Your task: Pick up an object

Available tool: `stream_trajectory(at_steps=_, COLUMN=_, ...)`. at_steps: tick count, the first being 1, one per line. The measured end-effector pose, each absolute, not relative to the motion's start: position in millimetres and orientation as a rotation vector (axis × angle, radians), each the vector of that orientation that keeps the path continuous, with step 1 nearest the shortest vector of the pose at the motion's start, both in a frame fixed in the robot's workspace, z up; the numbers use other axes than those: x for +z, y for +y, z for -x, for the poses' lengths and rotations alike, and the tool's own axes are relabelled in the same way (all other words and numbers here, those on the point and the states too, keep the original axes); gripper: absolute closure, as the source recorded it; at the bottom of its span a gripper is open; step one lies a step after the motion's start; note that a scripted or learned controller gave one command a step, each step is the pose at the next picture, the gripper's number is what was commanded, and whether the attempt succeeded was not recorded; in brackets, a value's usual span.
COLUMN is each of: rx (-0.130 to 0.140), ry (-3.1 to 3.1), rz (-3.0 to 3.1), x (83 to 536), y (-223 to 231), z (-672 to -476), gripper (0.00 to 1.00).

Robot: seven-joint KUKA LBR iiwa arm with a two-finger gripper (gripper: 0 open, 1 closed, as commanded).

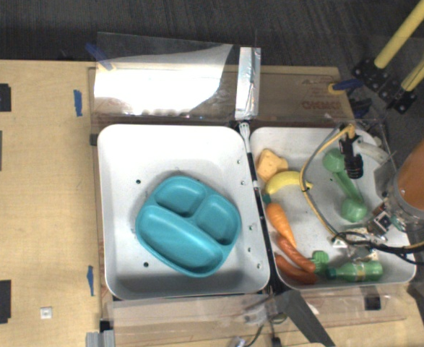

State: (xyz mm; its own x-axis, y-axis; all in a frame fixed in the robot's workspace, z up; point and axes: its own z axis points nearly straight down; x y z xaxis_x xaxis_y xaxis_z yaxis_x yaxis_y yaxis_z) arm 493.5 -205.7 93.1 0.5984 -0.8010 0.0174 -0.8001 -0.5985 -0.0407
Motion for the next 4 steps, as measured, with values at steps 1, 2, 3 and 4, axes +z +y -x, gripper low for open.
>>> stream_trajectory(at_steps=1, rx=-0.046, ry=1.21, rz=2.88, x=91, y=-204, z=-490.6, gripper=0.0)
stream_trajectory(at_steps=2, rx=-0.021, ry=0.946, rz=2.983, x=89, y=-208, z=-495.2, gripper=0.0)
stream_trajectory(at_steps=3, rx=-0.007, ry=0.647, rz=3.07, x=120, y=-221, z=-498.0, gripper=0.0)
stream_trajectory(at_steps=4, rx=0.006, ry=0.582, rz=3.086, x=92, y=-217, z=-526.5, gripper=0.0)
